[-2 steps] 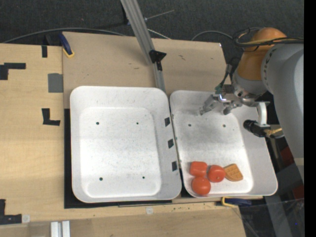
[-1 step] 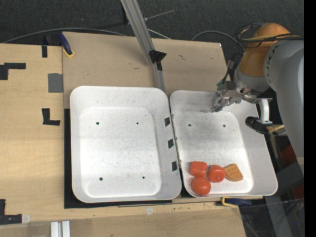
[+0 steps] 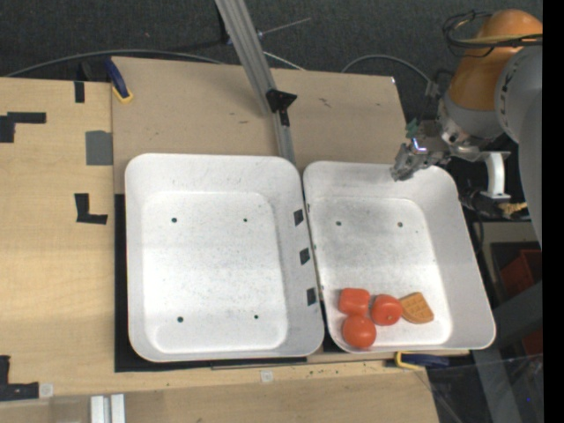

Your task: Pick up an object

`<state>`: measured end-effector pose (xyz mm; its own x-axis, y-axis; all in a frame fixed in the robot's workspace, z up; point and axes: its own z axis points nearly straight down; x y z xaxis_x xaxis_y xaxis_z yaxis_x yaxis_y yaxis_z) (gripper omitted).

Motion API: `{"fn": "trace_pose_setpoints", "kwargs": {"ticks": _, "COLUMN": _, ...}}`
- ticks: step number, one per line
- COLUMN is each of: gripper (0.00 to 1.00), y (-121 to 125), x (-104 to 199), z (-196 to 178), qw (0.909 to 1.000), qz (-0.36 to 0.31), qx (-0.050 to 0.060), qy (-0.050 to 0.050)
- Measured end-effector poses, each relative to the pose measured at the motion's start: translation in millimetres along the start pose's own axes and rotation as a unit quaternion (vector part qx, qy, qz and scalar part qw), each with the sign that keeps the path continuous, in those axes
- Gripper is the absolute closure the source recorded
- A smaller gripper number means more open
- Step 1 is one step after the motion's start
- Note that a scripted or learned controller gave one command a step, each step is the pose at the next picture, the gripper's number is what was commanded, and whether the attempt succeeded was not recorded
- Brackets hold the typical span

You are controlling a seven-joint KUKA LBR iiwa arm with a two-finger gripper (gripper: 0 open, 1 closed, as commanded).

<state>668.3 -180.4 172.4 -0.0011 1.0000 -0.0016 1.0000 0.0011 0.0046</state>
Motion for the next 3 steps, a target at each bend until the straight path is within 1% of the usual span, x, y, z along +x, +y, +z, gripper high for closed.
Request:
{"fn": "trace_pose_setpoints", "kwargs": {"ticks": 2, "gripper": 1.0, "y": 6, "x": -1, "z": -89, "qw": 1.0, "qz": 0.0, "qx": 0.0, "qy": 0.0}}
{"fn": "trace_pose_setpoints", "kwargs": {"ticks": 3, "gripper": 1.0, "y": 0, "x": 45, "z": -91, "qw": 1.0, "qz": -0.002, "qx": 0.003, "qy": 0.001}}
